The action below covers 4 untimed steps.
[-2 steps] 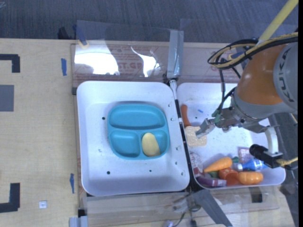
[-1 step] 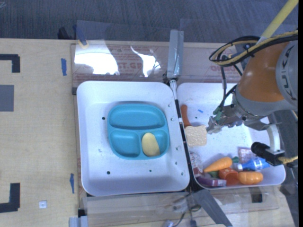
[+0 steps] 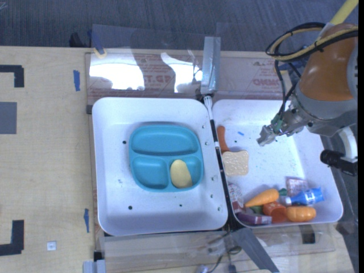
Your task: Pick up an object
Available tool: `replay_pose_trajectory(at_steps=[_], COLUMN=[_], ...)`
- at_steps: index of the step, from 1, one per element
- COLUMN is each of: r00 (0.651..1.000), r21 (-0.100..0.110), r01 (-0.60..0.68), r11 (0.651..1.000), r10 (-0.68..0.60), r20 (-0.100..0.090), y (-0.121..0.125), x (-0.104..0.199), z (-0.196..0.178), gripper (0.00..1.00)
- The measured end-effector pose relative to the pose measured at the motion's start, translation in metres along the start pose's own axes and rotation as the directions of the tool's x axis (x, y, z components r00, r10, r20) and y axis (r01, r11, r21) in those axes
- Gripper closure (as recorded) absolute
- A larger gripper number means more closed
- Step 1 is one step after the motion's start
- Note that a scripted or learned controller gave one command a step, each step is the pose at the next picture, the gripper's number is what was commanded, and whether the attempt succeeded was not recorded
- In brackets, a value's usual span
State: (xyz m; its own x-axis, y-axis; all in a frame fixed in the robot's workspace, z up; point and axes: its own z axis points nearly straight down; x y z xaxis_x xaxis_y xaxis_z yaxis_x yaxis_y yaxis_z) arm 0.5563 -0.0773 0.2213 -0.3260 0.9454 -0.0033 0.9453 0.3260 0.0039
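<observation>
Two white bins sit side by side on the wooden surface (image 3: 45, 169). Gripper (image 3: 267, 137) hangs over the right bin (image 3: 318, 175), upper middle area, nothing visible between its tips; whether it is open or closed cannot be told at this size. Just left of the gripper, near the divider: a thin orange sausage-like piece (image 3: 221, 137), and below it a tan cracker or bread slice (image 3: 235, 163). Well below the gripper, along the bin's lower edge: a toy carrot (image 3: 262, 197), a blue-capped bottle (image 3: 305, 197), an orange item (image 3: 300, 213), some red and purple pieces, too cluttered to name. Far left of the gripper, the left bin (image 3: 108, 124) holds a teal divided tray (image 3: 165, 141) with a yellow lemon-like piece (image 3: 181, 173) in its lower right compartment.
</observation>
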Motion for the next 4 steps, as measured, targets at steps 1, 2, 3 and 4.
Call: replay_pose_trajectory(at_steps=[1, 2, 3, 4], r00=[1.000, 0.989, 0.950, 0.939], r21=[0.001, 0.005, 0.007, -0.001], r01=[0.001, 0.149, 0.312, 0.344], r11=[1.000, 0.989, 0.950, 0.939], r10=[-0.001, -0.149, -0.312, -0.344], r20=[-0.001, -0.006, -0.008, 0.002], y=[0.000, -0.027, -0.023, -0.096], x=[0.001, 0.020, -0.015, -0.044], z=[0.001, 0.037, 0.103, 0.133], gripper=[0.00, 0.00, 0.00, 0.00])
